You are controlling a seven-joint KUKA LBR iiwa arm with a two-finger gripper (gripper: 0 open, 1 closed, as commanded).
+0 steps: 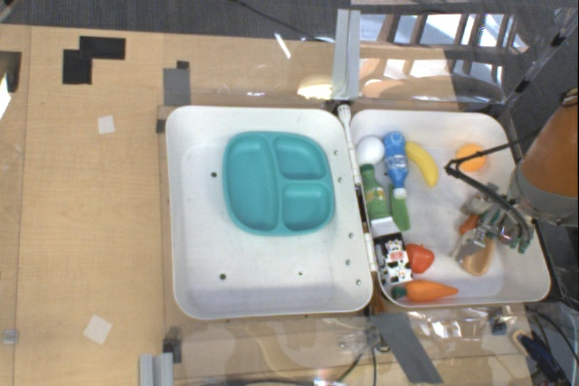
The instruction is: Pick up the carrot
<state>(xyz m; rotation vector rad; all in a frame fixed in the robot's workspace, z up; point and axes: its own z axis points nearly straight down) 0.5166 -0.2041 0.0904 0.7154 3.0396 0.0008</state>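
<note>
The gripper (pixel 478 250) hangs low over the right bin (pixel 520 289), toward its right side, with the grey arm and its orange band (pixel 554 163) coming in from the right above it. Whether it is open or closed I cannot tell: the tip is a blur of metal and cable over a brownish patch, and nothing can be seen clamped in it.

The carrot (pixel 431 290) lies well apart from the gripper, to its lower left, flat on the bin floor close to the front wall, with its thick end on the left and its point toward the right. Touching or just beside its thick end is a small black-and-white box (pixel 393 256), and a red round thing (pixel 420 259) sits just above the carrot. Farther back along the bin's left wall stand a green bottle (pixel 379 196), a blue bottle (pixel 394 158) and a white ball (pixel 369 149), with a banana (pixel 422 164) and an orange fruit (pixel 470 158) behind. The left bin (pixel 190 285) holds a teal divided plate (pixel 277 182).

The carrot looks like a light, stiff toy, smooth and likely slippery, tapering so that a grip near the tip could squeeze it out. The thick half, taken across its width, seems the safer hold, though the box and red thing crowd that end
</note>
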